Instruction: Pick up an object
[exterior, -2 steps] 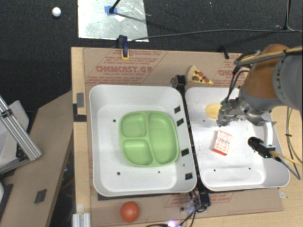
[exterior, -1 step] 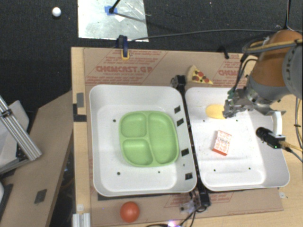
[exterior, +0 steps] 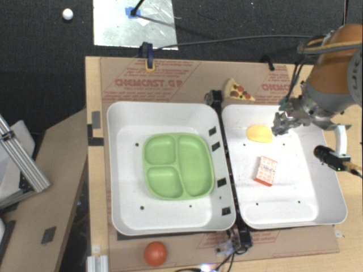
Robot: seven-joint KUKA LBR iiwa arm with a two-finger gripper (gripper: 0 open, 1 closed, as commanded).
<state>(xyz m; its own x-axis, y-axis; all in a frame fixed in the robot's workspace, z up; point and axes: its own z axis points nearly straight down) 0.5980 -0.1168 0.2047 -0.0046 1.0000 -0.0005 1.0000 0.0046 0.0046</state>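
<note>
While the green divided tray (exterior: pixel 177 166) lay in the left bin (exterior: pixel 122 152), a yellow object (exterior: pixel 259 133) rested in the right bin (exterior: pixel 317 208), just beside the gripper (exterior: pixel 279 126). Whether its fingers were parted could not be told. Small and rounded, probably light and slippery, it would suit a grasp across its narrow middle.

Yellow rounded object (exterior: pixel 259 134), smooth and oval, lying flat near the back of the right bin (exterior: pixel 317 208). Small red-and-white box (exterior: pixel 266 170), lying flat and slightly tilted, near the middle of the same bin. Green divided tray (exterior: pixel 177 166), three compartments, resting flat in the middle of the left bin (exterior: pixel 122 123).
</note>
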